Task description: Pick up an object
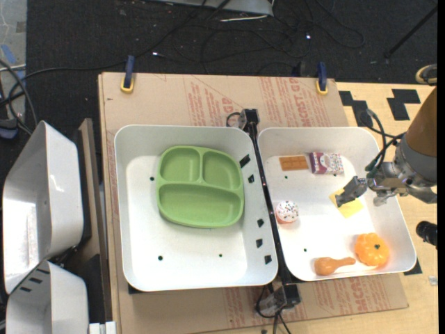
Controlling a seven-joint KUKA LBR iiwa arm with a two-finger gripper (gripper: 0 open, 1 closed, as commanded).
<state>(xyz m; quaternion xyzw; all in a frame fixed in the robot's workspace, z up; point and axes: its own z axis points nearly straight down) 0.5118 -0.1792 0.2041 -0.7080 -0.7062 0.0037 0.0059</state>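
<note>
The two-finger gripper is seen low in the right-hand shallow white bin, just above a small yellow block. Whether the jaws are released or clenched cannot be told. A green three-compartment plastic plate lies in the bin to the left of it.

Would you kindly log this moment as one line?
gripper: over right white bin | fingers: at yellow flat block | green divided plate: left bin | grasp: unconfirmed

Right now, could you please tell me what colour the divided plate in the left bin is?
The divided plate is light green all over, seen plainly in the camera view.
</note>
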